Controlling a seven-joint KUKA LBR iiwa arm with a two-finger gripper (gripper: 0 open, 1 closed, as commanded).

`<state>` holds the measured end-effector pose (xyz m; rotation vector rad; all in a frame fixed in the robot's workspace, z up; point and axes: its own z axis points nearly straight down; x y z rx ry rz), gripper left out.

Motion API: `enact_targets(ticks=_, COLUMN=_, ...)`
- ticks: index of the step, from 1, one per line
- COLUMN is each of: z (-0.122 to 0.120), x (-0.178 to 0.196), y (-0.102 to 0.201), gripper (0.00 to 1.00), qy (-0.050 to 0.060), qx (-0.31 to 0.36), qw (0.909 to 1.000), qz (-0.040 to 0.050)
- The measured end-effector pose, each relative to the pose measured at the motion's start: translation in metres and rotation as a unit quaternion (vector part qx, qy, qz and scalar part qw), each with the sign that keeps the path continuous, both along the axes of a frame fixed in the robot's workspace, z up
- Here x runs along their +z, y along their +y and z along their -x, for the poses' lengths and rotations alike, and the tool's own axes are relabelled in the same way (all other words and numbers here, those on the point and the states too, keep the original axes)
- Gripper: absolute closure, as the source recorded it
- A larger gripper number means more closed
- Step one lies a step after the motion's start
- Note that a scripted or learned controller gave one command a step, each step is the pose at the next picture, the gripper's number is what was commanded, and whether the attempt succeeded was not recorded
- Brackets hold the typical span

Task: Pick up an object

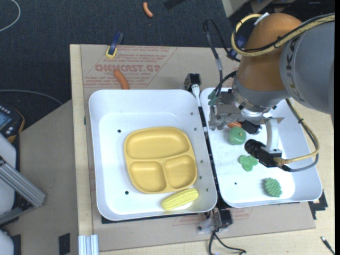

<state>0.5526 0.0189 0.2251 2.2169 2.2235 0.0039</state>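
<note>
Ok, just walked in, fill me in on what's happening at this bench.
A grey and orange robot arm reaches in from the right and has its gripper down over the right bin, near its upper left corner. Small green toys lie there: a round one, a lumpy one and a bumpy one. The left bin holds a yellow divided tray and a toy corn cob. Nothing looks picked up yet.

Grey arm (pixel 313 62) from the right — tool (pixel 220 116) low, downward.

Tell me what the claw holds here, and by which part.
Cannot be told: the claw sits low in the right bin near a green ball.
</note>
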Motion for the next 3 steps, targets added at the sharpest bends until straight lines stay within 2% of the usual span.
enact_targets(ticks=1, z=0.014, x=0.007, y=0.01, gripper=1.0, qy=0.002, qx=-0.001, qw=1.0, qz=-0.0004)
enact_targets(ticks=2, z=0.009, x=-0.011, y=0.008, gripper=1.0, qy=0.004, qx=-0.002, qw=1.0, qz=0.0002)
enact_targets(ticks=3, z=0.017, x=0.004, y=0.007, gripper=1.0, qy=0.001, qx=-0.002, qw=1.0, qz=0.0)
